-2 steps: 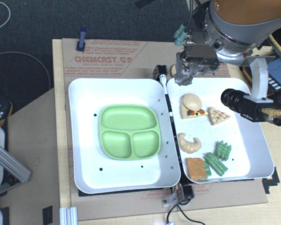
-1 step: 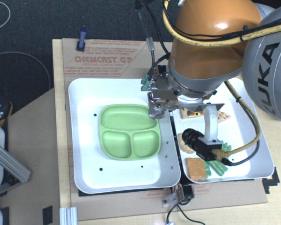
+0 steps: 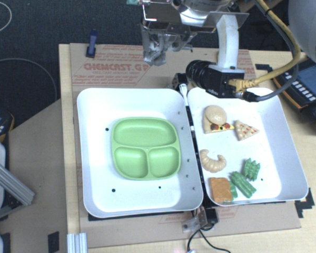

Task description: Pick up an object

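in the right bin (image 3: 284, 157), five toy foods lie loose and apart, ready for picking: a bun-like piece (image 3: 214, 115), a pizza slice (image 3: 246, 130), a croissant (image 3: 214, 162), a brown cracker (image 3: 220, 189) and green beans (image 3: 245, 178). the left bin (image 3: 89, 141) holds a green divided tray (image 3: 145, 147), probably the drop spot. both bins rest on a cardboard-topped desk (image 3: 116, 67). the claw (image 3: 157, 52) hangs high over the desk's far edge, behind the left bin and well apart from the foods, carrying nothing; whether its fingers are open cannot be told. the arm enters from above, wrist pointing down.
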`<state>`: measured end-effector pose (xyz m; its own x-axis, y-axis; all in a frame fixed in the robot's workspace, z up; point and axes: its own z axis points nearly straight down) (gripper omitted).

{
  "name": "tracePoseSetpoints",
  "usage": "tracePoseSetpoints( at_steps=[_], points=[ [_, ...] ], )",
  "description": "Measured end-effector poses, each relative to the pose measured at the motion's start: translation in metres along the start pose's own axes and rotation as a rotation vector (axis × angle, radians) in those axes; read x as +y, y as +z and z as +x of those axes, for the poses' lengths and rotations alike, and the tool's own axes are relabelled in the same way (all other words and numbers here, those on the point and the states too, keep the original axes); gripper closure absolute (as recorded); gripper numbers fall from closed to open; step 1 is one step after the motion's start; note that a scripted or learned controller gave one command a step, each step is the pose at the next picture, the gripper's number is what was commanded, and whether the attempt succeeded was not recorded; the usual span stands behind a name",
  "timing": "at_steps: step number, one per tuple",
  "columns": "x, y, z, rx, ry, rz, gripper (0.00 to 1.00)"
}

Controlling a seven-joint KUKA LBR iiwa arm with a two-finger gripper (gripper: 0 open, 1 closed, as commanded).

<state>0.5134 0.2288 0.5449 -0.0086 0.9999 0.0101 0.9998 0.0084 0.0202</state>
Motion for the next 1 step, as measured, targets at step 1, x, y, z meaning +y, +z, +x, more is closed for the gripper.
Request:
tracePoseSetpoints(
  at_steps=[1],
  points=[
    [-0.0408,0.1775,-0.0064,-0.016,0.01,0.036,1.0]
  ],
)
